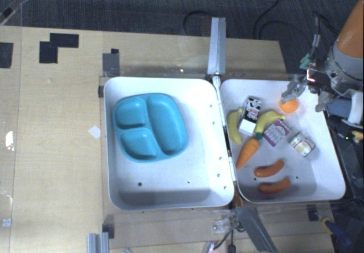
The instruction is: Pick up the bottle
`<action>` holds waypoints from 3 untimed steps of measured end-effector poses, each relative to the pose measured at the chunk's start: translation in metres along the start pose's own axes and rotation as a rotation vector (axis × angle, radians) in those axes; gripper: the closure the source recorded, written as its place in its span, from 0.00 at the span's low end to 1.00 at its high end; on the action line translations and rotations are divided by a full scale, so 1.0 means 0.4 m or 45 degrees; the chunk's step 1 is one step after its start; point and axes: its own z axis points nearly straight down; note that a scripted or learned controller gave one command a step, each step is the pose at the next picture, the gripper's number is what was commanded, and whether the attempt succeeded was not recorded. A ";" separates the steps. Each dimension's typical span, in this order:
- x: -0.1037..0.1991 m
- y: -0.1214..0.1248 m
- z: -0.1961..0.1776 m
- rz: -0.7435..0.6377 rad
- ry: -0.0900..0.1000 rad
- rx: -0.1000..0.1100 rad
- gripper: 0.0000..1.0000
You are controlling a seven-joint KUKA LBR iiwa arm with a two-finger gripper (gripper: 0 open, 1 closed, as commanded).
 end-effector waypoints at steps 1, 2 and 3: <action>-0.171 -0.045 0.246 0.637 -0.002 0.009 0.00; -0.237 -0.154 0.302 0.734 -0.001 0.006 0.00; -0.230 -0.121 0.117 0.706 -0.001 0.002 0.00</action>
